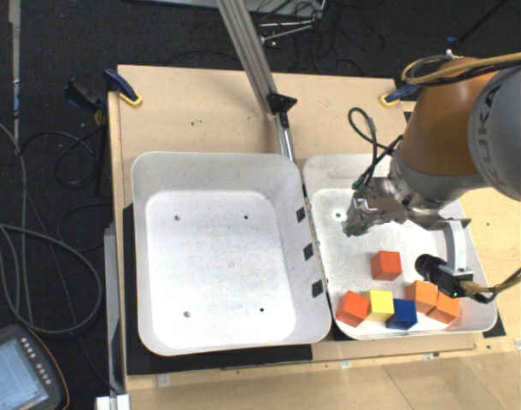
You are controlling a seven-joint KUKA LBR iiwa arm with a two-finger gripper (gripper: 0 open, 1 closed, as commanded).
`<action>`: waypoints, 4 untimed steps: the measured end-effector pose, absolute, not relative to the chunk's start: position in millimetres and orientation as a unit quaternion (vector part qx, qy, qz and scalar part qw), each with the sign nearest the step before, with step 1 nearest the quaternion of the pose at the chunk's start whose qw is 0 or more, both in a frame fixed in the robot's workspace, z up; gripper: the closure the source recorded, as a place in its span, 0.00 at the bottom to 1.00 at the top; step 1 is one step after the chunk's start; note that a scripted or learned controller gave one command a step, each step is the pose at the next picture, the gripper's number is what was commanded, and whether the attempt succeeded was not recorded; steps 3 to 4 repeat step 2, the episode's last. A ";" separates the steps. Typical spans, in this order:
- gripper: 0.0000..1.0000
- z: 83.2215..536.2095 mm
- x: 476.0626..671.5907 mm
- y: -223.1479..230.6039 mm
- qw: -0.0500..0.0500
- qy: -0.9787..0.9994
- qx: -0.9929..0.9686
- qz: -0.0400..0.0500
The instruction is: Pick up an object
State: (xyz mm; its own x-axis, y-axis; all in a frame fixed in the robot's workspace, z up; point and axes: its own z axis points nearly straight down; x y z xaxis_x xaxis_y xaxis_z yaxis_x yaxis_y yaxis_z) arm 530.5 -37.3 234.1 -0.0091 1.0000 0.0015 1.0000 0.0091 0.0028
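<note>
**Gripper over the right bin, blocks below it**

The gripper [360,221] hangs in the right bin [329,178]; whether it is wide or narrow cannot be told. Nothing shows between its tips. A red block [385,265] lies near, below-right. Further down sit orange [354,307], yellow [381,302] and blue [403,314] blocks. The left bin [149,178] lies well to its left.

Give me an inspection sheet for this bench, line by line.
Surface: wooden bench bearing a left bin and a right bin, side by side.
Job's things: blocks in the right bin's near end: red block, orange block, yellow block, blue block, two orange blocks.
Clutter: clamps at the bench's far corners.
Grippers: gripper over the right bin, above the blocks; jaws unclear.
Cables: black cable by the wrist; loose cables on the floor.
Surroundings: dark floor, metal pole, tablet.
</note>
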 end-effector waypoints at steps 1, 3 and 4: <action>1.00 224.3 542.8 16.8 -0.001 0.710 0.704 0.001; 1.00 238.9 546.9 63.7 0.000 0.710 0.704 0.001; 1.00 238.9 546.9 63.7 0.000 0.710 0.704 0.001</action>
